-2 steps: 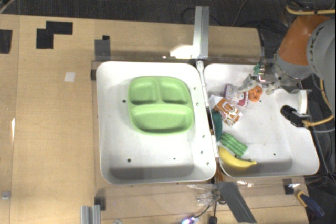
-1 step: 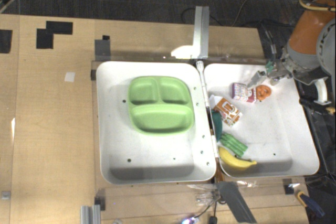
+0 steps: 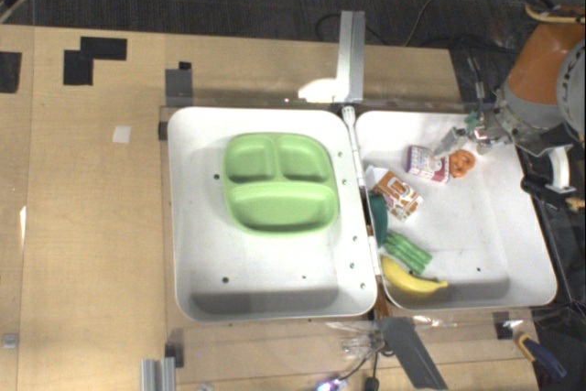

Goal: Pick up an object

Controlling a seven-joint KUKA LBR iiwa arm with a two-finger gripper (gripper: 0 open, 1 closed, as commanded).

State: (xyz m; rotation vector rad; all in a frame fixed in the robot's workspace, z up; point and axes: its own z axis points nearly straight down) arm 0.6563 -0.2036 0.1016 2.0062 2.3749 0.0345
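Observation:
My gripper (image 3: 469, 135) hangs at the far right corner of the right bin (image 3: 513, 233), just above and to the right of an orange ring-shaped toy (image 3: 461, 162). Left of the toy lies a small purple and white box (image 3: 422, 162). A brown and white packet (image 3: 398, 195) rests nearer the bin's middle left. Against the left wall lies a dark teal item (image 3: 377, 211). At the front left are a green ridged piece (image 3: 406, 252) and a yellow banana (image 3: 412, 280). Nothing shows in the gripper's grasp.
The left bin (image 3: 197, 279) holds a green divided plate (image 3: 279, 181). A metal post (image 3: 352, 50) stands behind the wall between the bins. The arm's orange band (image 3: 540, 59) and grey wrist sit over the right bin's far right edge.

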